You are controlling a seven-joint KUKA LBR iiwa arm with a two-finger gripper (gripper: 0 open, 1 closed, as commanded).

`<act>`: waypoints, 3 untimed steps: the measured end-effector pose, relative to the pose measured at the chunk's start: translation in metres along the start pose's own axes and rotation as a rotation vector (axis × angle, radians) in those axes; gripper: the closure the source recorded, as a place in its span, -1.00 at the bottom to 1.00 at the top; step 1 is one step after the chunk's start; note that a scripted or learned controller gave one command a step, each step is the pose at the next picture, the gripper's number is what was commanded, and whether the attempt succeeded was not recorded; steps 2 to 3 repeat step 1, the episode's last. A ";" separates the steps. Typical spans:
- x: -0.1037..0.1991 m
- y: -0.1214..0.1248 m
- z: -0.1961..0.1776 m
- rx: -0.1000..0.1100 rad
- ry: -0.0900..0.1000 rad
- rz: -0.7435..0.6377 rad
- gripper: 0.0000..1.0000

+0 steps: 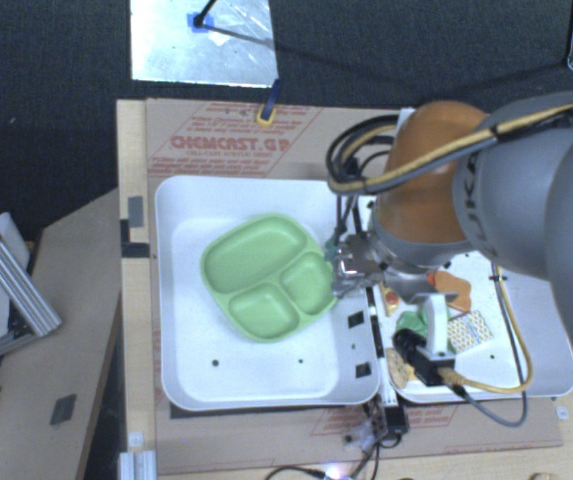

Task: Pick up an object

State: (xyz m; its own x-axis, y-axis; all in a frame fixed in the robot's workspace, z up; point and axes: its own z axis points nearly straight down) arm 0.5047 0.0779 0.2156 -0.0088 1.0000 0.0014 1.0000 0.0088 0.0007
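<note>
Here the grey arm point(536, 198) takes up the most room, reaching in from the right with its orange band point(431, 168) above the wrist and a loop of dark cables beside it. Under everything lies a cardboard sheet point(231, 138) with red printing, and on it the two white bins sit side by side. The left bin point(181, 368) holds a green tray point(266, 273), lying flat with its hollows facing up: one large compartment on the far side and two smaller ones on the near side. The tray sits a little right of the bin's middle, its right edge close to the wall between the bins.

The right bin point(541, 358) is largely covered by the arm. The gripper point(344, 268) is low at the tray's right edge, at or just beside the rim; whether it is open or closed cannot be told, nor whether it touches the tray. In the right bin, near the dividing wall, lie an orange piece point(453, 288), a patterned packet point(469, 329) just in front of it, and a small green item point(410, 321).
</note>
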 end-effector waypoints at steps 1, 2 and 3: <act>-0.001 -0.005 -0.007 -0.001 0.000 0.003 1.00; -0.001 -0.005 -0.007 -0.001 0.000 0.003 1.00; -0.001 -0.005 -0.007 -0.001 0.000 0.003 1.00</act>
